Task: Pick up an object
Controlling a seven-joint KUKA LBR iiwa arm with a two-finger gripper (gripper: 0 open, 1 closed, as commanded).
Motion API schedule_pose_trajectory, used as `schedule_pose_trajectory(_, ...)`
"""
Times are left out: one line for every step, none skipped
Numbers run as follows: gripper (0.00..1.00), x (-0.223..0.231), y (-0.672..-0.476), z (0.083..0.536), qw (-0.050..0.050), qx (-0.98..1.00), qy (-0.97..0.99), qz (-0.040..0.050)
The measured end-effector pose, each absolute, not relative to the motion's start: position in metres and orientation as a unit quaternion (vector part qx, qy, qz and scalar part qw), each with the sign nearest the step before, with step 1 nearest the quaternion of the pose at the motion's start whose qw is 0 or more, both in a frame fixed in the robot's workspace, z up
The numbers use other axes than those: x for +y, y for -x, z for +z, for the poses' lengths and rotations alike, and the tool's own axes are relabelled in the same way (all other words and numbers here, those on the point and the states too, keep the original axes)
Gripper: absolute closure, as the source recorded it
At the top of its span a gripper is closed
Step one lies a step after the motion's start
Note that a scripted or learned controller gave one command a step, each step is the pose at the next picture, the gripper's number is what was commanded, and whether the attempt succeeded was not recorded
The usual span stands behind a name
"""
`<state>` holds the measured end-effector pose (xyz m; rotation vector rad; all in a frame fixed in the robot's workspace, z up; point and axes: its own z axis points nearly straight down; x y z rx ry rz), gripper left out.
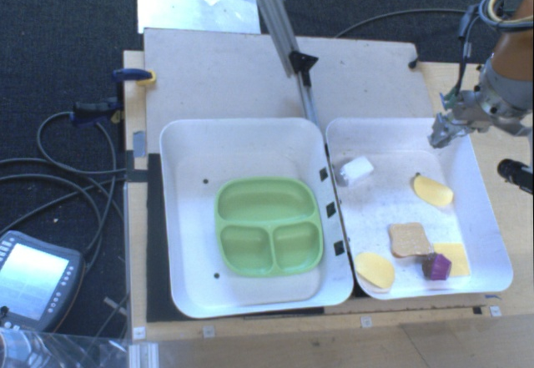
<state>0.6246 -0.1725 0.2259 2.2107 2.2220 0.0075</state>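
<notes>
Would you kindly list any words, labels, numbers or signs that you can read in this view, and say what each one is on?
None can be read.
Pendant screen at lower left: lit, but its content is too blurred to read.
Green tray, white bins and gripper: no lettering can be made out.

Two white bins [250, 128] — one green tray [269, 226], six small objects [410, 239]

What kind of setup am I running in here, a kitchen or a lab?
Probably a robot lab bench: two white bins holding toy food and a green tray, loose cables, and a teach pendant on dark carpet.
</notes>
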Motion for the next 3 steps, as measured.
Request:
schedule_pose_trajectory(1.0,-0.172,-0.626,0.231,0.001,0.709,-0.705,0.0012)
schedule_pose_trajectory(1.0,-0.118,-0.609,0.226,-0.001,0.711,-0.703,0.0005)
schedule_pose_trajectory(1.0,-0.063,-0.6,0.238,-0.001,0.711,-0.703,0.0013)
